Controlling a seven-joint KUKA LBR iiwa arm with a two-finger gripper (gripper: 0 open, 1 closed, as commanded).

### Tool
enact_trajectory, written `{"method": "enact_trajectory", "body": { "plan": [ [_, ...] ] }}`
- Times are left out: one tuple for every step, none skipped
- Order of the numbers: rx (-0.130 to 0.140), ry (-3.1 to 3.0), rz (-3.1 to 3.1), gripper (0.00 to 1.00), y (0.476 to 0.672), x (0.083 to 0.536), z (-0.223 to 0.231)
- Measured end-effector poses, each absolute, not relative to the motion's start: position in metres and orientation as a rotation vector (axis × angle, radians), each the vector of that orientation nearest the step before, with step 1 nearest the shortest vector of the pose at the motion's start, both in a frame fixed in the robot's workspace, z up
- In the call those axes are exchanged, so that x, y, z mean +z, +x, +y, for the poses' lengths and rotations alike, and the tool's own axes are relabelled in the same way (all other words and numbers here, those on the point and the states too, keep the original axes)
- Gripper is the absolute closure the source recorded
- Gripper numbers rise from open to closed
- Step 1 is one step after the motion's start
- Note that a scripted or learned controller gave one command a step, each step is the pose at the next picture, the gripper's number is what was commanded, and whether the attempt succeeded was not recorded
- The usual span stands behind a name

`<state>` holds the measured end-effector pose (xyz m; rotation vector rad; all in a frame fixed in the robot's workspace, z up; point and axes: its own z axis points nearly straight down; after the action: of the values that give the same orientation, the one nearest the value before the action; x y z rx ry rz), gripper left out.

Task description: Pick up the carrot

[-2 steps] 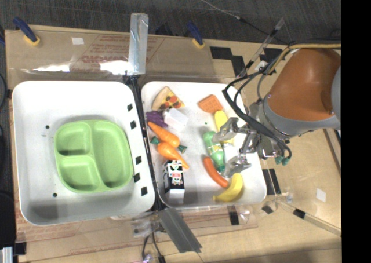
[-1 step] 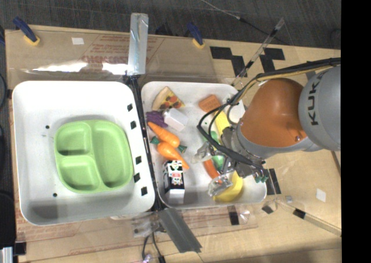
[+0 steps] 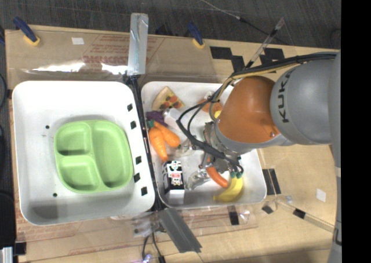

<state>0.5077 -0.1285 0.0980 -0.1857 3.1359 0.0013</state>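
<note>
The carrot (image 3: 163, 139) is orange and lies at the left side of the right bin (image 3: 255, 170), close to the divider. My gripper (image 3: 215, 170) hangs below the orange wrist band, low over the front of that bin and well to the right of the carrot. Right under it lies a red-orange sausage-like piece (image 3: 219, 178). The wrist hides most of the gripper.
A pizza slice (image 3: 168, 99) and a purple piece (image 3: 154, 118) lie behind the carrot. A black-and-white carton (image 3: 174, 175) sits at the front left, and a banana (image 3: 232, 190) at the front right. The left bin (image 3: 29, 111) holds a green divided plate (image 3: 93, 155).
</note>
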Motion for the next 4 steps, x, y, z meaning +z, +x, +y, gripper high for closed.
{"method": "enact_trajectory", "body": {
  "plan": [
    [0.0,-0.2,3.133,1.0,0.509,0.108,-0.127],
    [-0.001,-0.475,3.1,1.0,0.505,0.194,-0.071],
    [-0.008,-0.674,3.056,1.0,0.531,0.33,-0.06],
    [0.004,-0.675,3.073,1.0,0.483,0.238,-0.072]
  ]
}}
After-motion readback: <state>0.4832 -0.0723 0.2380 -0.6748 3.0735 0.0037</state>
